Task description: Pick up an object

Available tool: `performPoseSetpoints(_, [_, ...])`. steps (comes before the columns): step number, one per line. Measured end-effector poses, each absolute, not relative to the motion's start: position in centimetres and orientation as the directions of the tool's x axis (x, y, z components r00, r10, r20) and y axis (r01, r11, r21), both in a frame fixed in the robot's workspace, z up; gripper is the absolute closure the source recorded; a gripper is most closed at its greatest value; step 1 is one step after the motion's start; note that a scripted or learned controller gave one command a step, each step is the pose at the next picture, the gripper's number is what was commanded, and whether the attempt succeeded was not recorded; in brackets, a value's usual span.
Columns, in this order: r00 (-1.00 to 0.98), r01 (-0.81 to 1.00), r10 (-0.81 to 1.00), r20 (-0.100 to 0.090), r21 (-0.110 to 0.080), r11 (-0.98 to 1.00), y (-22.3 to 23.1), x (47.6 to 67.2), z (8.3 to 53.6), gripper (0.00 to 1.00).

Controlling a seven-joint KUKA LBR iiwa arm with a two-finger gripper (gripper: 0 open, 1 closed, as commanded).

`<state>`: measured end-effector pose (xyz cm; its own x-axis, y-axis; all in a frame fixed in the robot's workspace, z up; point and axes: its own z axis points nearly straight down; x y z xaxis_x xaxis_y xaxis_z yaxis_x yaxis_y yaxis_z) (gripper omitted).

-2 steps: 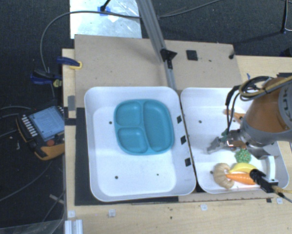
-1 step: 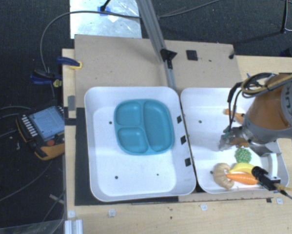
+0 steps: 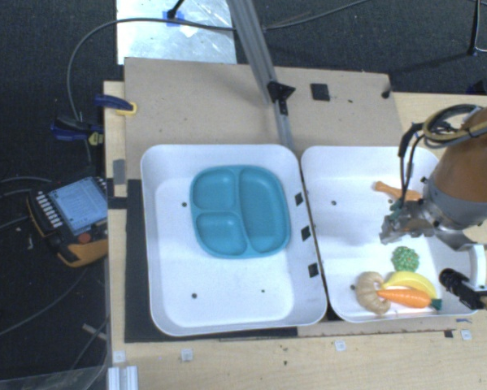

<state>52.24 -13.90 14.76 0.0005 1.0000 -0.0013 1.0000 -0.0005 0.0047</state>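
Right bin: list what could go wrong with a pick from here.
1. The broccoli, banana, carrot and tan piece lie bunched in the right bin near its front corner, so a grab may catch two or knock one aside.
2. The gripper hangs beside the broccoli, not over it; closing here likely misses.

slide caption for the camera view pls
Arm's tool over right bin above toy food; blue tray in left bin.

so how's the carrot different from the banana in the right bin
The carrot is orange with a dark green tip at its right end; the banana is plain yellow. The carrot lies straight and nearest the bin's front rim, while the banana curves just behind it. Both are toy foods, lying flat, touching each other.
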Motion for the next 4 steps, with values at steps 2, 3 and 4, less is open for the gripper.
performPoseSetpoints(2, [-0.005, 1.0, 1.0, -0.001, 0.005, 0.005, -13.2, 52.4, 24.4, 1.0])
performPoseSetpoints(3, [-0.01, 1.0, 1.0, 0.0, 0.005, 0.01, -9.0, 54.9, 24.4, 1.0])
performPoseSetpoints(4, [-0.01, 1.0, 1.0, 0.002, 0.004, 0.01, -3.4, 56.3, 25.0, 1.0])
